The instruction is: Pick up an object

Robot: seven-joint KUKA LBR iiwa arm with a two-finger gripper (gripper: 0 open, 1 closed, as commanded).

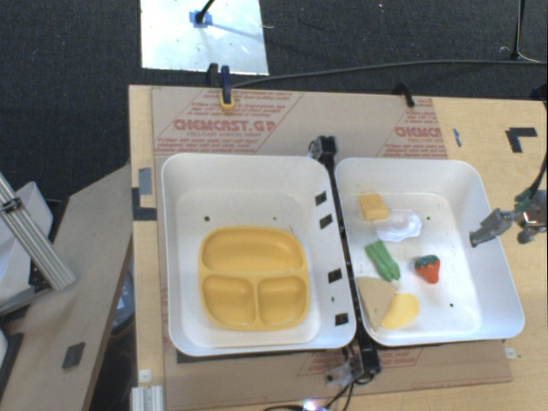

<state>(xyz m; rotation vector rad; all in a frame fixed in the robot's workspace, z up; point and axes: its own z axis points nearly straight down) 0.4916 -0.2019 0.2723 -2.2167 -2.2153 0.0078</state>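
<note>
The right bin holds several small items. A yellow block lies at its back, with a white crumpled piece beside it. A green pod-shaped toy sits in the middle, and a red strawberry is to its right. At the front lie a yellow wedge and a tan flat piece. My gripper pokes in from the right edge, above the right bin's right wall, apart from every item. Nothing shows in its grasp.
The left bin carries a yellow divided plate. Black clips run along the seam between the bins. A cable crosses the board behind the bins. A metal sheet lies on the dark floor at the back.
</note>
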